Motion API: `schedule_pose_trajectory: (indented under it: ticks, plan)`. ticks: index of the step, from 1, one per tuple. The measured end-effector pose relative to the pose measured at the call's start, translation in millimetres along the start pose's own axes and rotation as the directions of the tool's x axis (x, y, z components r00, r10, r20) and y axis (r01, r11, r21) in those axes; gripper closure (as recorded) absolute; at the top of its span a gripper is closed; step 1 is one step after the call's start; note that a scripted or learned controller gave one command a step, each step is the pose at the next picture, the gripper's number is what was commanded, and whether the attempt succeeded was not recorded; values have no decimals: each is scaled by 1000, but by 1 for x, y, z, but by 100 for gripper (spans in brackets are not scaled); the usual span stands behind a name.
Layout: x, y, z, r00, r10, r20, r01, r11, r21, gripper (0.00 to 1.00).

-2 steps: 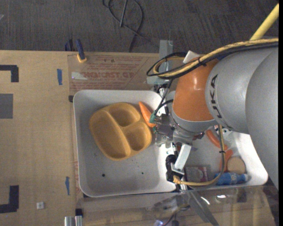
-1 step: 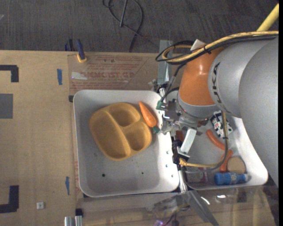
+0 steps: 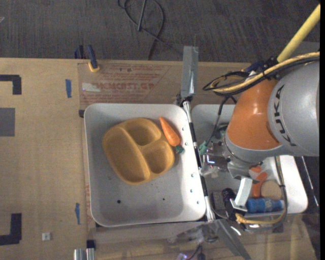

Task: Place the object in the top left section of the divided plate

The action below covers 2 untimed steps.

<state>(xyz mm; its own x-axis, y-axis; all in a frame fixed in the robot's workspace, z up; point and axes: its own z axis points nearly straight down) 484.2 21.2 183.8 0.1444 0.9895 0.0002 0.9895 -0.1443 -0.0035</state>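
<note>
- While the arm (image 3: 274,111) hangs over the right bin (image 3: 297,177), its gripper (image 3: 212,161) sits low at that bin's left wall; open or closed, can't tell from here.
- Right bin, near end: blue cylinder (image 3: 264,205) on its side, tan round item (image 3: 271,190) just behind it, orange-and-white item (image 3: 258,175) beyond that, partly under the arm.
- Left bin (image 3: 147,203): yellow divided plate (image 3: 137,150), three sections, sitting toward the far half. Nothing lies in the sections.
- Carrot (image 3: 170,132) is in the left bin, touching the plate's far-right rim, outside every section. Can't tell if it leans on the rim or lies just beside it.
- Carrot axis runs diagonally: orange tip points far-left, green top (image 3: 179,149) points near-right toward the wall between the bins.
- Bench (image 3: 40,152): brown board, black corner marks at left, bits of blue tape (image 3: 68,88), a grey tape strip (image 3: 189,71) behind the bins, an orange-and-blue clamp (image 3: 91,57) at the far edge.
- Beyond the bench: dark carpet (image 3: 61,25), a black cable (image 3: 144,15) looped on it.
</note>
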Motion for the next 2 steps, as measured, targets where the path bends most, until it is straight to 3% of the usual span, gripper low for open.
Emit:
schedule_pose_trajectory:
  ticks: [1, 2]
  plan:
    - [87, 35, -13, 989, -148, 0, 148, 989, -4, 100]
    - [34, 44, -25, 977, -212, 2, 212, 977, -4, 100]
